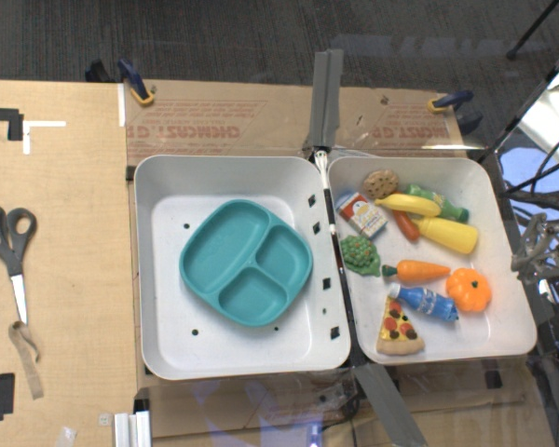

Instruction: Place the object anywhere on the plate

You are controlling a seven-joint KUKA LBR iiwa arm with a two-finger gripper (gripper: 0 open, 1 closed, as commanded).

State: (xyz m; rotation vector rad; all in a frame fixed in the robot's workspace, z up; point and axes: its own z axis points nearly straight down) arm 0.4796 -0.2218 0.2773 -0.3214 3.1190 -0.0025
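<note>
The teal plate (247, 264) sat in the left bin (158, 343). The toy foods (419, 270) all lay heaped in the right bin (503, 329). The hand (531, 245) hung blurred beside that bin; I couldn't tell its state.

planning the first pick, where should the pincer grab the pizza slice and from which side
Judging from its pose, take the pizza slice from straight above, closing across the narrower upper half. It lies flat near the right bin's front, tip toward the blue bottle, with bare floor on both long sides.

Teal three-compartment plate (247, 263) flat in left bin (158, 343)
</note>
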